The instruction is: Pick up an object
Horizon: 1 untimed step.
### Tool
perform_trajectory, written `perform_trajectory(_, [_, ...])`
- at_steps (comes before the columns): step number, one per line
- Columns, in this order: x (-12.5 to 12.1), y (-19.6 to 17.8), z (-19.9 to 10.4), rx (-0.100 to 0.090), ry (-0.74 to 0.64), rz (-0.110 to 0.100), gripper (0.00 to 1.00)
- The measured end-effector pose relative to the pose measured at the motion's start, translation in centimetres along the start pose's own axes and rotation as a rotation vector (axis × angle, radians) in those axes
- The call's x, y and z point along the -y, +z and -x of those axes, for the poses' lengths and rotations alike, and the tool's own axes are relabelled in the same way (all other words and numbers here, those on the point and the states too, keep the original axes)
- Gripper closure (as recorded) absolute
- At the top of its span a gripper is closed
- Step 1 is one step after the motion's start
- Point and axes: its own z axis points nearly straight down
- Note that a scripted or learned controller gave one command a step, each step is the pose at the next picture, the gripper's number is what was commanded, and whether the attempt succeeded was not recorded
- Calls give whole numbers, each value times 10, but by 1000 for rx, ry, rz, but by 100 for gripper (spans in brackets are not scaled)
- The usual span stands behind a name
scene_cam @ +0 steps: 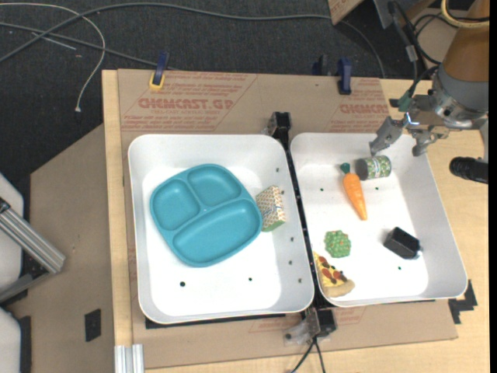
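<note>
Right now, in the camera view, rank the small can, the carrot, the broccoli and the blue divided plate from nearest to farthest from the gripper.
Measured from the gripper, over the right bin's far edge:
1. Small can, just below it in the right bin.
2. Carrot, lying beside the can.
3. Broccoli, toward the right bin's near side.
4. Blue divided plate, across in the left bin.
</note>
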Motion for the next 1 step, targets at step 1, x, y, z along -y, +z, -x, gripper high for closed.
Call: perform_trajectory(1, [-2, -9, 0, 3, -3, 14, 0])
